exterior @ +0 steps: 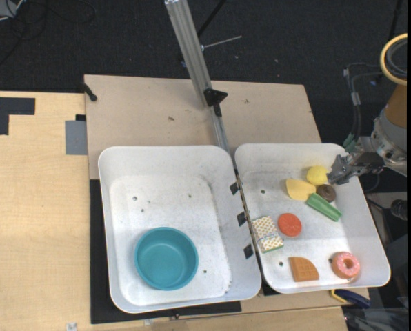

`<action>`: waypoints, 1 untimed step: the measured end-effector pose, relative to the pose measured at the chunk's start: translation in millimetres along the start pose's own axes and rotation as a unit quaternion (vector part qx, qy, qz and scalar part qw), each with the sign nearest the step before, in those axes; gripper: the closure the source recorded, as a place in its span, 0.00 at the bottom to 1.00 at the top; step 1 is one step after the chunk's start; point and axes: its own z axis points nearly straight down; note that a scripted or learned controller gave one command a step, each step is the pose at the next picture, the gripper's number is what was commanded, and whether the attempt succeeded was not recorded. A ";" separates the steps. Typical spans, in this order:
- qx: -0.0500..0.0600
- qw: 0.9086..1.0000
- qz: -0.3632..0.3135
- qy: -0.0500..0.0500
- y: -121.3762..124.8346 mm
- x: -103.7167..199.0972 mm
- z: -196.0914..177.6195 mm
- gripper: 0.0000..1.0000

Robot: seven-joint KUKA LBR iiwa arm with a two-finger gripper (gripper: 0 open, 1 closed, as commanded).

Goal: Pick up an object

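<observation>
Two shallow white plastic bins sit side by side on the bench. Left bin (116, 178): one round teal plastic bowl (166, 257), near the front, well apart from everything else. Right bin (274, 157): a scatter of small toy-food pieces.

The claw (341, 167) reaches in over the right bin's far right rim, low, just beside a small yellow lemon-shaped piece (318, 175). Whether its fingers are apart or together I cannot tell; dark parts blur together at this angle. Nothing visibly held.

Cluster under the claw: the lemon piece, a pale yellow rounded wedge (300, 189) touching or nearly touching it, a small brown disc (326, 192), and a green stick-shaped piece (323, 207) lying at a slant just below the disc. Further off: a red-orange round piece (289, 224), a checkered tan-and-white block (267, 233) near the dividing rim, an orange-brown wedge (303, 269), a pink ring doughnut (345, 265) at the front right.

Likely target, by nearness: the lemon piece. Judgement: light, hollow or foam, stiff enough to pinch, but smooth and curved, so prone to squirt out of a shallow grip. Best taken across its narrow middle, fingers low. Crowding is the risk: the wedge and the disc sit close enough to be nudged or caught as well.
</observation>
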 end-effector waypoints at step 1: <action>0.000 1.000 0.000 0.000 5.7 49.8 -5.8 1.00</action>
